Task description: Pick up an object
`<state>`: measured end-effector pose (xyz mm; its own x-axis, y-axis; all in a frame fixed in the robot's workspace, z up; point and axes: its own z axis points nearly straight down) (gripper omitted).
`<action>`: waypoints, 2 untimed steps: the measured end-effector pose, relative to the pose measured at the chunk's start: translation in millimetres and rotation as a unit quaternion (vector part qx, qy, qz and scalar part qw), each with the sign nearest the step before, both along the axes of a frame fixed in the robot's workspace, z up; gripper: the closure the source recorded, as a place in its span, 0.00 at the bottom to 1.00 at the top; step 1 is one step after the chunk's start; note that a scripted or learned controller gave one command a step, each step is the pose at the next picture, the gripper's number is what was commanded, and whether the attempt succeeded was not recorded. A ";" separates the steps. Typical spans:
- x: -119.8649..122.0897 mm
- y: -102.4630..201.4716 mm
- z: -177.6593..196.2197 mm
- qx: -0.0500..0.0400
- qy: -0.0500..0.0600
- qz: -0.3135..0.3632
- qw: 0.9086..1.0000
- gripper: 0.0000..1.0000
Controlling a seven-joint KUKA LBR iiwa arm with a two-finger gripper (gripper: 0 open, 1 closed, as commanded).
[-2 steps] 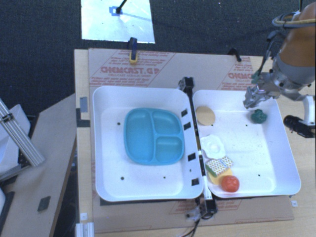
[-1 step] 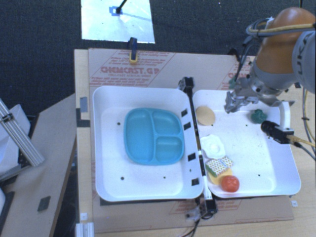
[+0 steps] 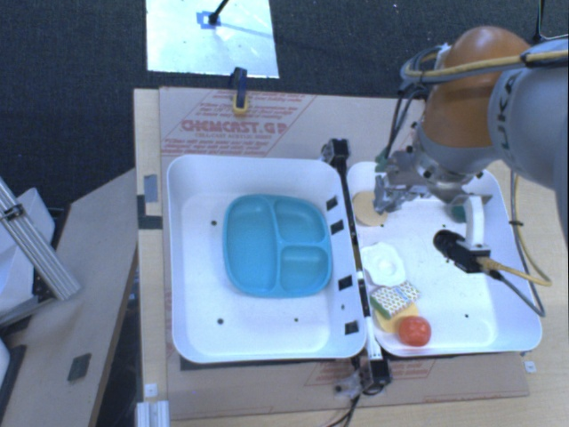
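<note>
Gripper point(image 3: 388, 196) low over back-left corner of right bin point(image 3: 511, 327), just above a tan disc point(image 3: 363, 209), jaw state cannot tell; white fried egg point(image 3: 383, 262), checkered sponge point(image 3: 394, 298) and red tomato point(image 3: 413, 330) lie along bin's left side; blue divided plate point(image 3: 276, 244) in left bin point(image 3: 191, 327).

Bright, even overhead light, glare on the white bins point(image 3: 187, 238), slightly soft focus.

A blue divided plate point(image 3: 274, 245) lies in the left white bin point(image 3: 191, 327), both on a brown board point(image 3: 267, 118), with a shiny square sheet point(image 3: 178, 34) beyond it.
</note>
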<state>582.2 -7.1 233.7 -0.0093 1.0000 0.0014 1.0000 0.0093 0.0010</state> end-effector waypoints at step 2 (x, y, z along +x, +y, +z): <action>-16.2 106.2 -18.5 0.000 0.001 0.000 1.000 1.00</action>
